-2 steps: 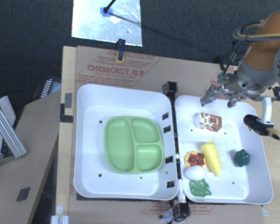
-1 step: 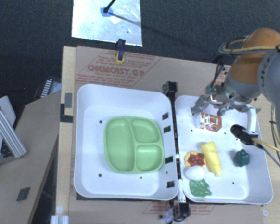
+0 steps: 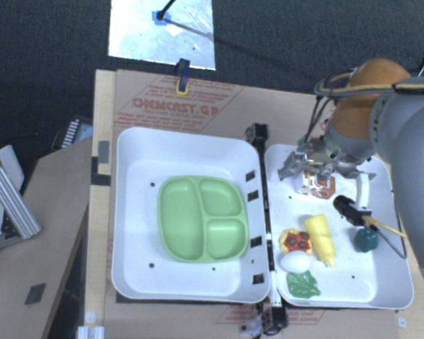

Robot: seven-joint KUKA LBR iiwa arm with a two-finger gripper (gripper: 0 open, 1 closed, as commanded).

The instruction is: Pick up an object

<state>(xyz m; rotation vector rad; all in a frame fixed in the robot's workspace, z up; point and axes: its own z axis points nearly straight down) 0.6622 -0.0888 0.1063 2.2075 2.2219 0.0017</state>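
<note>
Approach step. My gripper (image 3: pixel 309 164) hangs over the right bin's (image 3: pixel 396 289) far end; can't tell if jaws are spread. Red-white packet (image 3: pixel 318 187) lies just nearside of me. Next, I'd judge: centre over it, descend, pinch.

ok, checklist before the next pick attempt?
1. Tool over the right bin: ok, at its far end.
2. Candidate close to the tool: ok, the red and white packet lies right by it.
3. Packet clear of neighbours: ok, it lies apart from the yellow piece.
4. Near-end cluster separable: not ok, the yellow piece, red-orange piece, white egg and green leaf crowd together.
5. Tool height above the packet: cannot tell from this slanted view.
6. Left bin out of the way: ok, the green plate sits in it.
</note>
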